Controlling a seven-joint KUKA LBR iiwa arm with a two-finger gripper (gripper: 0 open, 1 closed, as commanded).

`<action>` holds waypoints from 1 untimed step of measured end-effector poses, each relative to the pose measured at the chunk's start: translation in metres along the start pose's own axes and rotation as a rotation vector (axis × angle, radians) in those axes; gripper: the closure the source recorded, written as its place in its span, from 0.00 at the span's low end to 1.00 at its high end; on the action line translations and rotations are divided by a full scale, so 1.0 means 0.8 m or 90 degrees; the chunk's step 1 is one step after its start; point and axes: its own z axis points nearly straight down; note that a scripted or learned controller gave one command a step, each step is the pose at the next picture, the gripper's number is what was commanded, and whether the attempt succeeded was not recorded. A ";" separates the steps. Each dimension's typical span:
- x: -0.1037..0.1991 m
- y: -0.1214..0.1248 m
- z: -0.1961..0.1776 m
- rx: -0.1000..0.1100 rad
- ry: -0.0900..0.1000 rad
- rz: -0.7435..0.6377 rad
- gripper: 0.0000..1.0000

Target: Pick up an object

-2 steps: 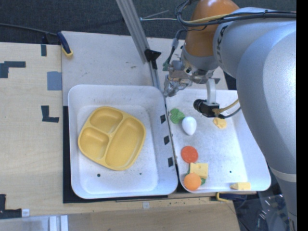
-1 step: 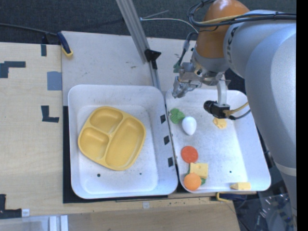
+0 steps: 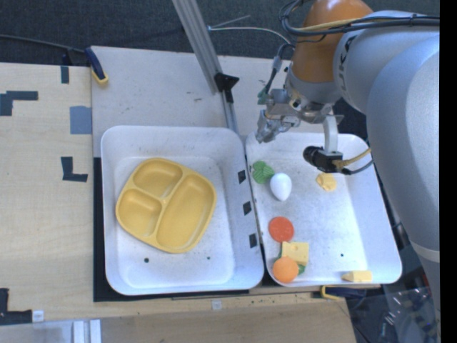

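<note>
Currently the jaws point(image 3: 265, 132) are hovering at the right bin's point(image 3: 371, 213) far left corner, seemingly targeting the green piece point(image 3: 262, 171); jaw opening: cannot tell, nothing visibly held.

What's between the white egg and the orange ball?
In the camera view, a red disc lies between the white egg and the orange ball.

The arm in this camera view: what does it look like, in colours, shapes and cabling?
The arm is bulky and rounded, with smooth light grey shells and a glossy orange band above the wrist. Thin black cables loop over the orange part. Below it sits a smaller metallic grey gripper, with a black fitting and a yellowish lead beside it.
</note>
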 end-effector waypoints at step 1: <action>0.000 0.000 0.001 0.001 0.000 0.000 0.00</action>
